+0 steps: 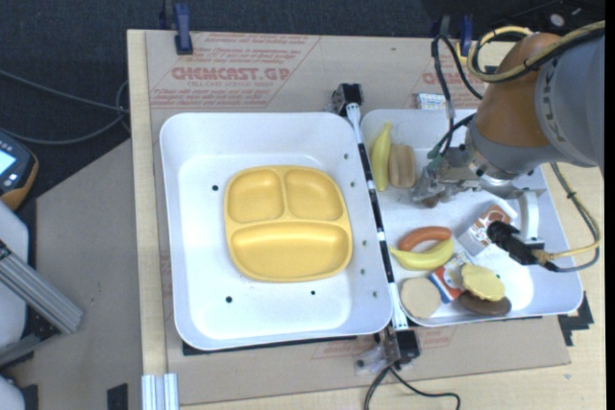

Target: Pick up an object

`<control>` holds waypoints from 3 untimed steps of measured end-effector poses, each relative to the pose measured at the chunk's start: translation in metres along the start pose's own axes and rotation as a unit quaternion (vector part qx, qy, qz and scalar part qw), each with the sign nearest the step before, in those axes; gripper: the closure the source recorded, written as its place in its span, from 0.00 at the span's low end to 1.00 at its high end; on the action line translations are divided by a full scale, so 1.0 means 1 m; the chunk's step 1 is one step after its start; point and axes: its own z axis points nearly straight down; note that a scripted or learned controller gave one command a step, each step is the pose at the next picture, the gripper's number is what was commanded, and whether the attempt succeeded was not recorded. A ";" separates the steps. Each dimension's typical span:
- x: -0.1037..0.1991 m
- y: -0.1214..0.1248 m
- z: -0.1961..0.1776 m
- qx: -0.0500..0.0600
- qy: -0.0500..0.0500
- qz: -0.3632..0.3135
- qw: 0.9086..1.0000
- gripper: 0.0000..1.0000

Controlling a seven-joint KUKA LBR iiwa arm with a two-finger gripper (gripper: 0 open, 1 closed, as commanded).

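The right bin holds several toy foods. A yellow banana stands on end along its left wall, with a tan bread roll beside it. Further forward lie a red sausage and a second banana. A round tan biscuit and a yellow-topped brown burger sit at the front. My gripper is low in the right bin, just right of the bread roll, with a small brown shape at its tip. The wrist hides what lies under it.
The left bin holds a yellow divided plate. A small red, white and blue item lies between the biscuit and the burger. The bins' shared wall runs close to the gripper's left.
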 end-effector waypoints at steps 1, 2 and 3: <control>0.075 0.054 -0.129 -0.008 0.001 -0.006 1.000 1.00; 0.111 -0.011 -0.132 0.003 0.001 -0.003 1.000 1.00; 0.134 0.028 -0.101 -0.001 0.000 -0.002 1.000 1.00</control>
